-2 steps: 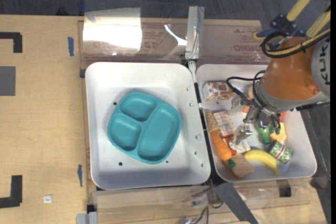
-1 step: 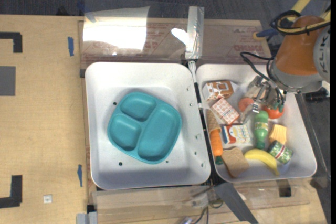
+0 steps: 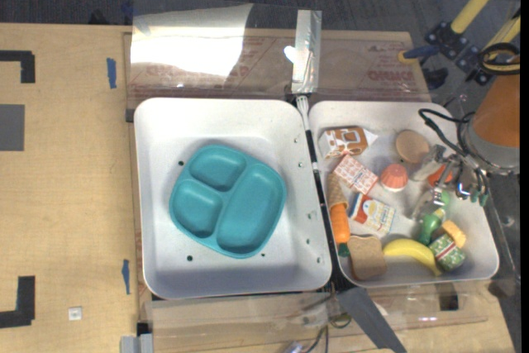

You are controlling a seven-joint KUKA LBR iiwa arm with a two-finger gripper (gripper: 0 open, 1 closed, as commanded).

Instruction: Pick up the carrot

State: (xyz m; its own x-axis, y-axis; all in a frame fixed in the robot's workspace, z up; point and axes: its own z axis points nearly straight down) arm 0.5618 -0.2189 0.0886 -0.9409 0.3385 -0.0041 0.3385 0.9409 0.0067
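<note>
Approach step: gripper (image 3: pixel 446 182) is hovering right of the small orange plastic carrot (image 3: pixel 340 222).
Jaw state: cannot tell; the next move is calling for travel left across 1 bin.

- Two shallow white bins: the left bin (image 3: pixel 165 260) and the right bin (image 3: pixel 488 248).
- One teal divided plate (image 3: pixel 227 198).
- One carrot (image 3: pixel 340 223).
- One banana (image 3: pixel 411 251).
- Three small printed cartons (image 3: pixel 345 141), (image 3: pixel 355 175), (image 3: pixel 373 215).
- One slice of bread (image 3: pixel 369 258).
- One round tan piece (image 3: pixel 412 146).
- One pink-topped piece (image 3: pixel 394 177).
</note>
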